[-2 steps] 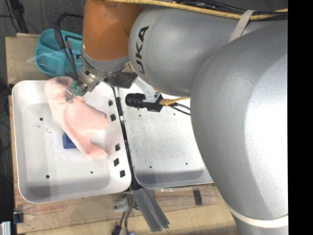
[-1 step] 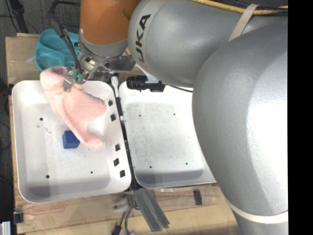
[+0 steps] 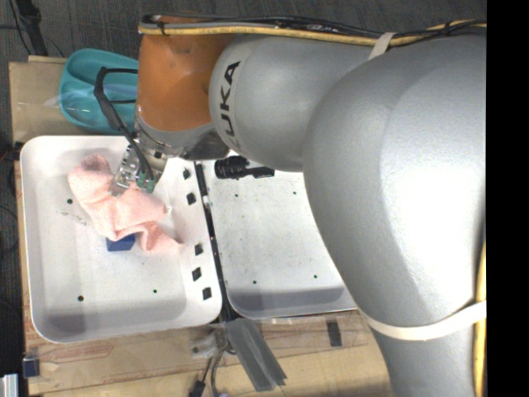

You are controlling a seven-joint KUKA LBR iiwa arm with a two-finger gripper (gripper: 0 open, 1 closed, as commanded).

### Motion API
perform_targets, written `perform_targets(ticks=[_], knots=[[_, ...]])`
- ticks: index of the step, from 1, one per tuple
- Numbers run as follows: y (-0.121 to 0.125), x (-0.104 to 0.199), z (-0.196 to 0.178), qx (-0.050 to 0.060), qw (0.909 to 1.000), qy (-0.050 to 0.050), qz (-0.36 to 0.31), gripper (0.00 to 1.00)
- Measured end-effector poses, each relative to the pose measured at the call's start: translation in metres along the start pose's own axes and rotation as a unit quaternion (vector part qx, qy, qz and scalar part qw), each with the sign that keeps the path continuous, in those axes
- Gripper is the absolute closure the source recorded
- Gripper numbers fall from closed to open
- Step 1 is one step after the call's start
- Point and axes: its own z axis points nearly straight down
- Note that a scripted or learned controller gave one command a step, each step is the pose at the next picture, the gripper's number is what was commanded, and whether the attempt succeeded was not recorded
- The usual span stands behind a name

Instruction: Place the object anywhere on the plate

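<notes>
The grey arm (image 3: 364, 164) reaches in from the right and spreads over most of the right bin (image 3: 273, 263), its orange band (image 3: 173, 77) above the wrist lying over the bins' far edge. The wrist points down and leftward into the left bin (image 3: 50, 304), where the tool (image 3: 132, 176) sits at the upper right part of a crumpled pink cloth (image 3: 120, 205); it seems to touch the cloth, but whether it is released or clenched cannot be told. A small blue object (image 3: 122, 241) peeps out from under the cloth's near edge, a little nearer the camera than the tool and apart from it. A teal plate-like dish (image 3: 87, 89) lies beyond the left bin's far edge, on the tabletop (image 3: 83, 354), partly hidden by the orange band. Black letters "KUKA" (image 3: 229, 98) run along the arm's grey shell beside the band.
</notes>
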Motion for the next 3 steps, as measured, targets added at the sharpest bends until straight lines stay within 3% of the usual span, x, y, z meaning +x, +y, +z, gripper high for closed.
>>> perform_targets(ticks=[1, 2, 3], knots=[[-0.042, -0.061, -0.004, -0.001, 0.9999, -0.002, 0.01, 1.0], [-0.077, -0.079, -0.003, -0.001, 1.0, -0.001, -0.004, 1.0], [-0.116, -0.094, -0.033, -0.001, 1.0, -0.002, 0.003, 1.0]])
